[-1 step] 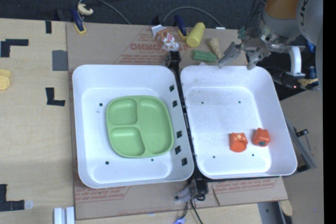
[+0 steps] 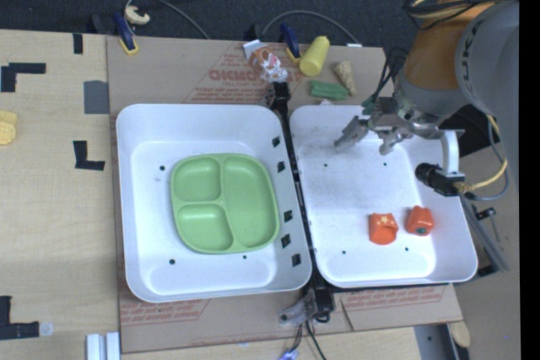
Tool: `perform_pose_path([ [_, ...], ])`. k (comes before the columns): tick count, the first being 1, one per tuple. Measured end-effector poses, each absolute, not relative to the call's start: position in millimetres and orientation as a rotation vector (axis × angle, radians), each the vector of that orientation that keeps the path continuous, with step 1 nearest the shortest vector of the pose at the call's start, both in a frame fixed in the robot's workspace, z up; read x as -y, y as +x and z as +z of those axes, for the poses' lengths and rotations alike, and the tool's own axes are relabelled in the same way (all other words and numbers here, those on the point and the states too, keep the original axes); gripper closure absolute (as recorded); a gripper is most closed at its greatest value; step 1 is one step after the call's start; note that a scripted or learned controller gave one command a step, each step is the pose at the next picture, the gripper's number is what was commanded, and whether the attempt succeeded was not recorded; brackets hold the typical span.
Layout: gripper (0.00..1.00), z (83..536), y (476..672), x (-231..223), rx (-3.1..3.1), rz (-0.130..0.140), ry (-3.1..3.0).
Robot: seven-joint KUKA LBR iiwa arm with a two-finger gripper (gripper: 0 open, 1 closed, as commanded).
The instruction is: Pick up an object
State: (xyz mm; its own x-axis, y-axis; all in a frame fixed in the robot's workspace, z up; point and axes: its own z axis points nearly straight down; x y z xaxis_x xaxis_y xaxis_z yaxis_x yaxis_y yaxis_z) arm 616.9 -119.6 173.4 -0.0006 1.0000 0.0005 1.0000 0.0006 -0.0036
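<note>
Orange and glossy, two small chunky objects sat in the lower right of the right bin (image 2: 337,261): one (image 2: 382,228) squat and blocky, the other (image 2: 419,221) rounder, just beside it to the right. Neither showed a clear long axis. The pincer (image 2: 369,141) hung over the upper part of that bin, its two metal fingers spread apart with nothing between them, well apart from the orange pieces. Smooth white plastic formed both shallow bins; the left bin (image 2: 139,181) carried a green three-compartment plate (image 2: 224,203) with rounded corners. Brown cardboard lay under the bins on the pale wooden counter (image 2: 51,206). A yellow cylinder (image 2: 315,55) and a green block (image 2: 328,90) lay above the right bin.
</note>
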Motion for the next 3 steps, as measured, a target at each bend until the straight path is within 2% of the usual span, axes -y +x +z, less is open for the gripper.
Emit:
perform_pose_path([
  [2,0.00,86,512.3,148,2.223,-0.003,-2.222],
  [3,0.00,87,485.9,133,2.227,-0.005,-2.228],
])
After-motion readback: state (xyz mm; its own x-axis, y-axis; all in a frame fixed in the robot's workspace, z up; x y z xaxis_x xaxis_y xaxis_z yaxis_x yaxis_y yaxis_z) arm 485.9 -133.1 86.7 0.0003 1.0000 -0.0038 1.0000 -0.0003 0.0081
